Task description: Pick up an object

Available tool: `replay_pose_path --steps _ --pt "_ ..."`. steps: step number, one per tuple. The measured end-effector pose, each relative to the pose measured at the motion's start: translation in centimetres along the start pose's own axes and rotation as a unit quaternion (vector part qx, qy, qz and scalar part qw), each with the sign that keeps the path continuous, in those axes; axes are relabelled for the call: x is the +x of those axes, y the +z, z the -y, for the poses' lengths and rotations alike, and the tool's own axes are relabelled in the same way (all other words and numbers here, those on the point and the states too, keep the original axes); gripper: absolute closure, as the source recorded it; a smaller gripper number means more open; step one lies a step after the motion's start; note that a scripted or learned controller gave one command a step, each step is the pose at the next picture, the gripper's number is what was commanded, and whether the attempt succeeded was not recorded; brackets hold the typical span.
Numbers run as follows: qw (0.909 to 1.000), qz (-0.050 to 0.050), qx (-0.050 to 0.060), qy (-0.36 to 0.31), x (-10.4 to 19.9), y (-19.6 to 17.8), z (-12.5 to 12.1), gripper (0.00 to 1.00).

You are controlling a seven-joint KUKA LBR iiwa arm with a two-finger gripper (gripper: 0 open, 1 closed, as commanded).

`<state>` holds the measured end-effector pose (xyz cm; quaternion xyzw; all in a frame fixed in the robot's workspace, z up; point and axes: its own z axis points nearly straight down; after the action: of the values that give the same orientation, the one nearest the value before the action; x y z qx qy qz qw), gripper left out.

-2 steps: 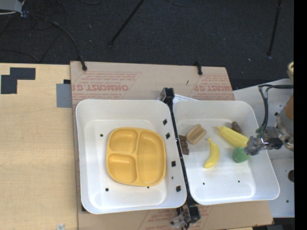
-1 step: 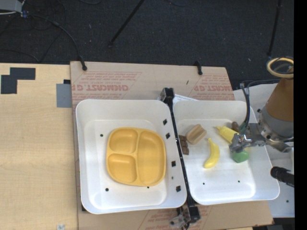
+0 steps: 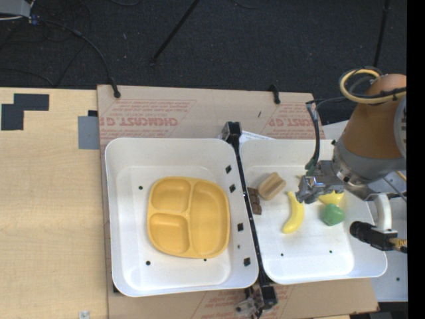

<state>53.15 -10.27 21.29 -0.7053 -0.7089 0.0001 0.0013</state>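
My gripper (image 3: 311,189) hangs low over the right bin (image 3: 312,266), near its middle. Just below and left of it lies a yellow banana (image 3: 293,213), its top end close to the gripper. A tan block (image 3: 271,186) rests to the gripper's left. To its right are a green object (image 3: 332,214) and, above that, a yellow piece (image 3: 333,199) partly hidden by the wrist. A small brown thing (image 3: 254,202) lies against the bin's left wall.
The left bin (image 3: 126,178) holds a yellow divided plate (image 3: 188,216). A black divider (image 3: 240,205) runs between the two bins. The grey arm with its orange band (image 3: 375,128) covers the right bin's far right side.
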Motion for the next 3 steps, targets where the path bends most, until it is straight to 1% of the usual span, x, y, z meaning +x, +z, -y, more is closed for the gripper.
replay_pose_path --steps 1,2,3 --pt "1.0000 0.001 0.001 0.001 5.2 -1.1 -1.6 1.00" --pt "1.0000 0.000 0.000 0.001 9.8 -2.0 -3.9 1.00" --pt "1.0000 0.001 0.000 0.001 15.3 -0.9 -5.4 1.00"
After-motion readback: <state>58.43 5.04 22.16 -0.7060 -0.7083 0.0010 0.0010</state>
